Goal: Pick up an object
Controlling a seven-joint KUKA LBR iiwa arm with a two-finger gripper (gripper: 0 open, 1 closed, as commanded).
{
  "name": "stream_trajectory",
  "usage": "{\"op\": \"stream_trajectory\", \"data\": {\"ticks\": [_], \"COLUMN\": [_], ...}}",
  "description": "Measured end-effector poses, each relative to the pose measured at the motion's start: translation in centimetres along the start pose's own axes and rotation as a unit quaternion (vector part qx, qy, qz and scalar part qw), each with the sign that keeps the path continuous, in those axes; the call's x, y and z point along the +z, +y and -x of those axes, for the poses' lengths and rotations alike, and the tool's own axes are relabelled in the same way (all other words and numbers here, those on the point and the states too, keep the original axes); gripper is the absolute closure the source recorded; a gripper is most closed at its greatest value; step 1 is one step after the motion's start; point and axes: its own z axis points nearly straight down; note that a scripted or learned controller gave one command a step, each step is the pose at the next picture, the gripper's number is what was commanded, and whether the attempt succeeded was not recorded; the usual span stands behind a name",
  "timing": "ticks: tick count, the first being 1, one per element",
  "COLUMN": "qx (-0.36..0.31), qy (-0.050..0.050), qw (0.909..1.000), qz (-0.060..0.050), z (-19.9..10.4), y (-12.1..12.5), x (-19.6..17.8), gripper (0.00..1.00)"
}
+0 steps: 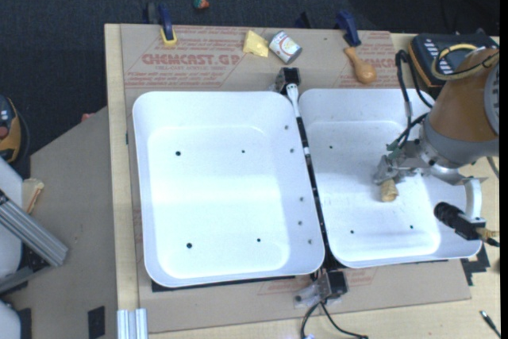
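Reaching down into the right bin (349, 111), I have my gripper (390, 171) low over a small tan object (388, 190), which lies on the bin floor in the right half, well apart from the walls. From this slant I cannot tell how my gripper is set, and the grey hardware blurs together above the object.

As for progress, I judge the pick to be in its early or middle stage: I am over the object and close to it, perhaps touching its upper end, but nothing here shows it lifted or caught. It looks to be resting on the white floor. What is left is the closing, if that has not happened, and the lift clear of the bin.

The object is a stubby lump, a little longer than it is wide. Its long axis seems to run roughly from the far side of the bin toward the near side, with the upper end tucked under my gripper. Which end is which I cannot say.
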Motion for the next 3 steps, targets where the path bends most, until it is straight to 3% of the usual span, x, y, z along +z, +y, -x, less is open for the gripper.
{"op": "stream_trajectory", "data": {"ticks": [1,2,3], "qx": [-0.005,-0.005,-0.006], "qy": [0.000,0.001,0.002], "qw": [1.0000,1.0000,1.0000], "qz": [0.008,0.005,-0.004], "z": [-5.4,-12.9,-22.9], "y": [8.2,11.5,11.5], "x": [-9.5,-13.9,-8.6], "gripper": [1.00,1.00,1.00]}}
